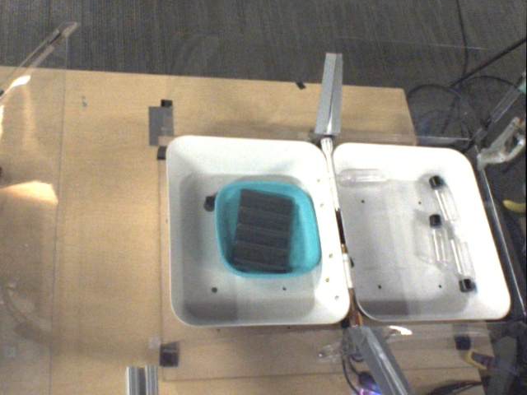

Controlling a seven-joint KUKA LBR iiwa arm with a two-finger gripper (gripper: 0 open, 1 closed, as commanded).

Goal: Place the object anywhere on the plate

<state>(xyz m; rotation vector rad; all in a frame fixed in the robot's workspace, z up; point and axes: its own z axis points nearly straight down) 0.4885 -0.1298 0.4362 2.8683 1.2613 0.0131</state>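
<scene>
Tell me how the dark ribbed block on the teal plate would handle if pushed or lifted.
The dark ribbed block lies flat and broad on the teal plate, so it probably slides rather than rolls or tips. Its ridged, matte surface suggests foam or rubber: likely light, grippy, perhaps slightly squashy.

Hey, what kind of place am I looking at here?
Probably a robotics lab test bench. Two shallow white bins sit side by side on a wooden bench, one holding a dark ridged block on a teal plate. Loose cables trail over grey carpet behind.
</scene>
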